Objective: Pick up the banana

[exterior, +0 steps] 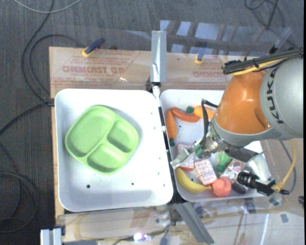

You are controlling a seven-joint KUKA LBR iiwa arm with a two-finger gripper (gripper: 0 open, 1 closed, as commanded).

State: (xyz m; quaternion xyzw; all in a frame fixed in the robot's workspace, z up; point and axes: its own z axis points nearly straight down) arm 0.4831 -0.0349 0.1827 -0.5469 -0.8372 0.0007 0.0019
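Observation:
The yellow banana (189, 183) lies curved along the front edge of the right bin (179, 190), partly under a red-and-white packet (204, 171). My gripper (193, 153) hangs low over the middle of that bin, just behind the banana and above the packets. The grey and orange arm covers the bin's back right. I see nothing held in the gripper.
An orange carrot-like piece (183, 115) and another (171, 125) lie at the right bin's back left. A pink-red round thing (222, 187) sits right of the banana, with a green thing (223, 160) behind it. A green divided plate (103, 138) sits in the left bin (71, 188).

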